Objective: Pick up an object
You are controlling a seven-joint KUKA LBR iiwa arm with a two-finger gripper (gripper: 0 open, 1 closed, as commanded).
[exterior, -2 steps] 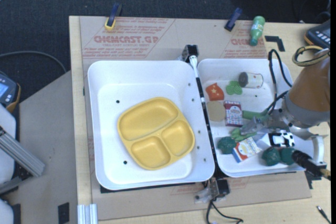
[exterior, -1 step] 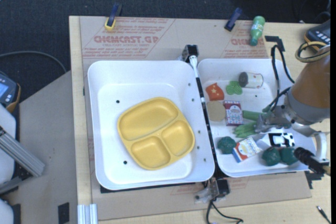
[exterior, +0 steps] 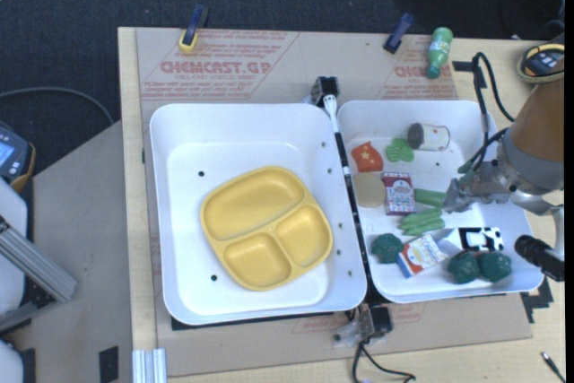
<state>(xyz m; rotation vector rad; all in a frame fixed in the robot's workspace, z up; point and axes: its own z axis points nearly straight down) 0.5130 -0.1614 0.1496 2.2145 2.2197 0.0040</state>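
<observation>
My pincer (exterior: 459, 193) hangs low over the right bin's right half, just beside a green bean-like piece; I cannot tell how it stands.

At the far left, dark carpet (exterior: 81, 31) carries a thin cable, with grey gear at the edge. The desk (exterior: 233, 58) is brown board printed with red lettering, and two clamps (exterior: 192, 28) grip its far edge. The left bin (exterior: 179, 148) holds a yellow divided plate (exterior: 266, 227), tilted askew. The right bin (exterior: 377, 117) touches it along the seam and holds the things to pick from: a red piece (exterior: 367, 157), a small red packet (exterior: 398, 192), green beans (exterior: 421, 221), a dark green lump (exterior: 387, 247), a white cylinder (exterior: 430, 136), and two dark green balls (exterior: 480, 266). A green bottle (exterior: 439, 51) lies on the desk behind this bin.
</observation>
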